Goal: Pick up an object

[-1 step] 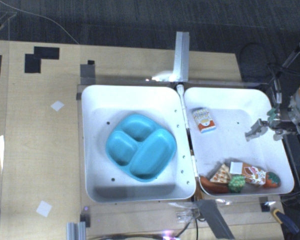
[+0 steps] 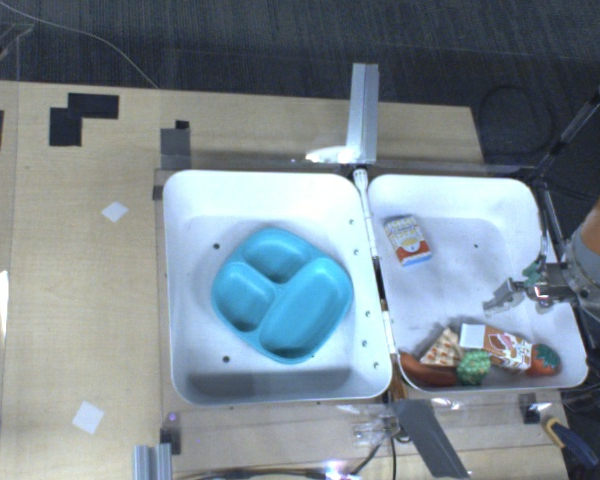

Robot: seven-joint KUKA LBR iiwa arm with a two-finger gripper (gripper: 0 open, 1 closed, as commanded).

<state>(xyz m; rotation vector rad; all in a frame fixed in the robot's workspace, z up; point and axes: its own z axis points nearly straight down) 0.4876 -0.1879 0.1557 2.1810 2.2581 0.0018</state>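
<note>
1. Surface [image 2: 70,298]: pale wood, carrying two shallow white bins side by side; small black marks and paper scraps lie at its left, well apart from the work.
2. Left bin [image 2: 185,268]: holds one blue divided tray [image 2: 282,293] with three compartments, lying flat near the middle. Judged a poor candidate: wide and low, with little for two fingers to close on.
3. Right bin [image 2: 480,203]: the likelier source of a pick. A small red-and-white box [image 2: 406,239] lies alone in the upper left part, clear of its neighbours and of the walls, so it is judged the easiest target.
4. Cluster [image 2: 477,356] along the near wall of the right bin: a reddish sausage-like piece, a waffle-patterned piece, a green knobbly item and a printed packet, touching or overlapping. A descent here risks catching two things or striking the wall.
5. Hand [image 2: 525,293]: at the right side of the right bin, just above the cluster, low over the bin floor. Whether it is wide or narrow cannot be told; nothing is seen between its tips.
6. Advice: centre over one item, align across its narrow side, then descend.
</note>
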